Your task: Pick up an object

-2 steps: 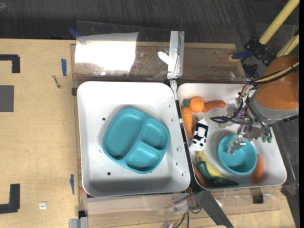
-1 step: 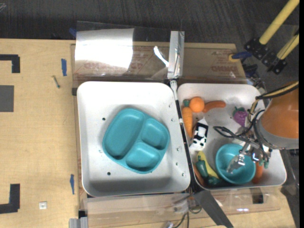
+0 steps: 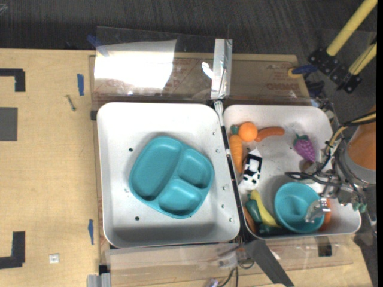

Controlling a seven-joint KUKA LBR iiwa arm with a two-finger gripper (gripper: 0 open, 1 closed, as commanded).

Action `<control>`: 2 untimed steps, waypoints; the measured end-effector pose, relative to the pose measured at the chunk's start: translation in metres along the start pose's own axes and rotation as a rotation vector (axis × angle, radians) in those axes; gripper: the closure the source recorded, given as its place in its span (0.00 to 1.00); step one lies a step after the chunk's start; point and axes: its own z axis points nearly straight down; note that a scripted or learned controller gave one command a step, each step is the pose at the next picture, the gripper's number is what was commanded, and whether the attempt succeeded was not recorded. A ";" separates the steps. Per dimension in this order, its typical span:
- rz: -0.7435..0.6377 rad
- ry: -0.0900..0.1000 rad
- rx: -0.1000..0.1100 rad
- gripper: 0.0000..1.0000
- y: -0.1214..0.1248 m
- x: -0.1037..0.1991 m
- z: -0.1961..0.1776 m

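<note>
The gripper [image 3: 316, 211] is hanging over the right bin [image 3: 281, 113], at the right rim of the teal bowl [image 3: 294, 205]. Its metal tip is showing against the bowl's edge, but the view isn't showing how far it's spread or whether it's got anything, so can't tell.

Task's thing isn't named; the bowl's the nearest candidate, sitting in the near right part of that bin. It's prob. light, stiff plastic w/ a smooth, slippery wall, so the thin rim's looking like the best place to pinch. The small toy food is likely light too, rounded & apt to roll.

Count, right bin: 1 bowl, 1 bunch of purple grapes [image 3: 304, 147], 1 round orange fruit [image 3: 248, 131], 2 carrot-like pieces, 1 black & white block [image 3: 252, 167], 1 yellow banana [image 3: 264, 211], 1 green piece beside it. Left bin [image 3: 114, 130]: 1 teal divided plate [image 3: 172, 176], 3 compartments.
</note>
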 end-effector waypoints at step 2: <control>-0.856 -0.017 -0.007 0.00 -0.019 -0.030 0.020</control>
